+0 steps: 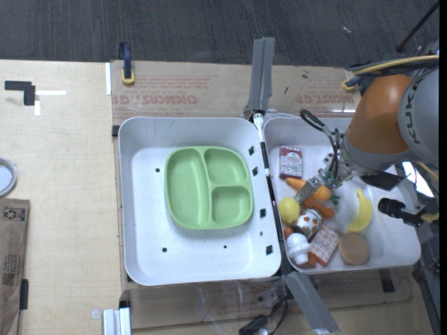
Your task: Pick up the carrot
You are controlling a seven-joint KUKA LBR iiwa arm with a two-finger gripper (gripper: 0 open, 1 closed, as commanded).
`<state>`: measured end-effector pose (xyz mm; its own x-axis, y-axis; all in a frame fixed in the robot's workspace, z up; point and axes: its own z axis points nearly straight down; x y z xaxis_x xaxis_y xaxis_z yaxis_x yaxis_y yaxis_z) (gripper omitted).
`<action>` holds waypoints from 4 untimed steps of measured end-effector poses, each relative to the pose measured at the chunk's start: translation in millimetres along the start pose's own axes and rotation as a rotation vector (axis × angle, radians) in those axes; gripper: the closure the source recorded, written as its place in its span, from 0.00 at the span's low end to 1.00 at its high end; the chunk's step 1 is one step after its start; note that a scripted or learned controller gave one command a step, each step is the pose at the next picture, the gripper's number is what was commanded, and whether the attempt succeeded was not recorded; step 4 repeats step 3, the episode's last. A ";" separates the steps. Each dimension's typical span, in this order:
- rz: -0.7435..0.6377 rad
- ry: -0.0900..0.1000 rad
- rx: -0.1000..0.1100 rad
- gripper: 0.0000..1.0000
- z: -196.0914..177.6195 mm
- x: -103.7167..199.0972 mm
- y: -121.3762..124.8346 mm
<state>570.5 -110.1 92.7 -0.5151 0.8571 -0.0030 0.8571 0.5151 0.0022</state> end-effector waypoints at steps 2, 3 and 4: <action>0.120 -0.002 -0.002 1.00 -2.2 -57.7 -21.6; 0.266 0.002 0.003 1.00 -104.8 -12.8 -12.9; 0.266 0.002 0.003 1.00 -104.8 -12.8 -12.9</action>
